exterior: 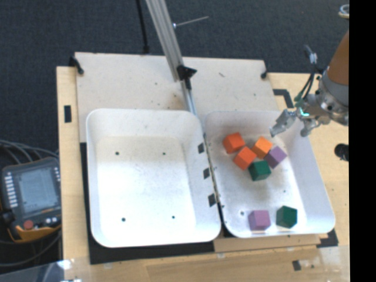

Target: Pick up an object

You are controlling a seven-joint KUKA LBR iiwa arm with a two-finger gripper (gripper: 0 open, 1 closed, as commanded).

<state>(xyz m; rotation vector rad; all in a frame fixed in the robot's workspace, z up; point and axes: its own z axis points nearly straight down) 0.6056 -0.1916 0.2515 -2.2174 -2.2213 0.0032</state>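
Two bins sit side by side: the left bin [147, 175], and the right bin [311, 181] holding a cluster of cubes [254, 154] at centre and two cubes [272, 218] near its front edge.

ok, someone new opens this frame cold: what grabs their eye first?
Likely the tight cluster of small coloured cubes in the right-hand shallow white bin: three orange, one purple, one dark green, with another purple and green pair nearer that bin's front edge. Next, the grey arm's two-finger gripper hanging over the bin's back right corner, holding nothing. The left-hand white bin is a big pale contrast beside it.
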